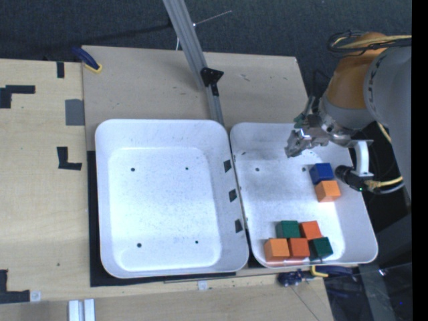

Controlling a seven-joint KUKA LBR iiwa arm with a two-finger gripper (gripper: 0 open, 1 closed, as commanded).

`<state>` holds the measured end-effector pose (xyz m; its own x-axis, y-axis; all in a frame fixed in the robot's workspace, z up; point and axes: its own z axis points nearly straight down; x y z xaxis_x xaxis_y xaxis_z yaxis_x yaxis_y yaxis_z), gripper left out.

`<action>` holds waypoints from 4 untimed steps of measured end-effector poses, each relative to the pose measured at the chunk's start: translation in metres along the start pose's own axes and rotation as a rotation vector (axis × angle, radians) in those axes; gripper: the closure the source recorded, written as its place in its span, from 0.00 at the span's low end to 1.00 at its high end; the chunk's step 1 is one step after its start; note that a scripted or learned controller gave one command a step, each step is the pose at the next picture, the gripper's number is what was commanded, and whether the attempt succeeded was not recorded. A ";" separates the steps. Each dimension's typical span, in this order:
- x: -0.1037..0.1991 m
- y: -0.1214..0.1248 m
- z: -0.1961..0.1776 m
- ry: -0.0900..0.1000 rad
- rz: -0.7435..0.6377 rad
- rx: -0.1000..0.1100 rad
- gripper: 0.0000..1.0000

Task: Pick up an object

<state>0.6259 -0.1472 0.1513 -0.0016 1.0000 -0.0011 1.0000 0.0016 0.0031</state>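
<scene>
The gripper (297,142) hovers over the far edge of the right shallow white plastic bin (267,179), holding nothing; finger spread cannot be determined. The nearest candidates, a blue cube (322,172) touching an orange cube (328,190), lie near the bin's right edge, within short reach.

Even, soft overhead light; the white bins (167,199) glare pale and slightly washed out. Shadows stay faint. The whole picture looks grainy and soft, dim toward the far floor (267,5).
</scene>
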 end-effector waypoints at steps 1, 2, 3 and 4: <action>0.000 0.001 -0.053 0.000 0.000 -0.001 1.00; 0.041 -0.015 -0.062 0.003 -0.003 0.004 1.00; 0.096 -0.045 -0.069 0.003 -0.005 0.006 1.00; 0.146 -0.069 -0.062 0.002 -0.005 0.007 1.00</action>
<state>0.5561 -0.0015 0.2126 -0.0063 1.0000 0.0012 1.0000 0.0063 -0.0043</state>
